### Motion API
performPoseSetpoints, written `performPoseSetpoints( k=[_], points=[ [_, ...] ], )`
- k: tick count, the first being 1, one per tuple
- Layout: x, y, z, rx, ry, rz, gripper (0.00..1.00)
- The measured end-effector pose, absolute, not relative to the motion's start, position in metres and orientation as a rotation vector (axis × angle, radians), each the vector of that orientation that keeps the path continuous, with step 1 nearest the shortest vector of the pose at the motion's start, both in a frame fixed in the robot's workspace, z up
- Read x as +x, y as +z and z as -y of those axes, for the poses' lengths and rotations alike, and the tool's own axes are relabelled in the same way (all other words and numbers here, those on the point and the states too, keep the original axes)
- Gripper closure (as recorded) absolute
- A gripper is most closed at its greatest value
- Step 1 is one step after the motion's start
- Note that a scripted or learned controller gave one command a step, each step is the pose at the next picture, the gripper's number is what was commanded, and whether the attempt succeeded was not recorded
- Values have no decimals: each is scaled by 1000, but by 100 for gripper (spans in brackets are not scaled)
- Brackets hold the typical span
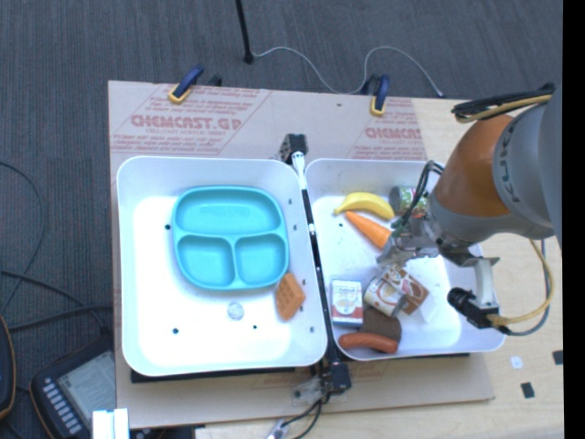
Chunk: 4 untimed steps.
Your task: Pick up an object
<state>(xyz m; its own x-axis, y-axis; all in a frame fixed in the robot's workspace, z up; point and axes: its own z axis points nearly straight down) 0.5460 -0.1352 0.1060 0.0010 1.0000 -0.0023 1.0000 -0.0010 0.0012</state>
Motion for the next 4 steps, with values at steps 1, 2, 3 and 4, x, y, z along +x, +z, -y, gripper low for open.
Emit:
performPoseSetpoints(
  k=[1,2,3,4],
  points=[
    [546,106,135,2221,-1,-2219,0],
    [546,115,135,2222,-2,-2220,100],
    [546,115,135,2222,-2,-2220,0],
    [546,125,135,2222,-3,-2221,100]
  ],
)
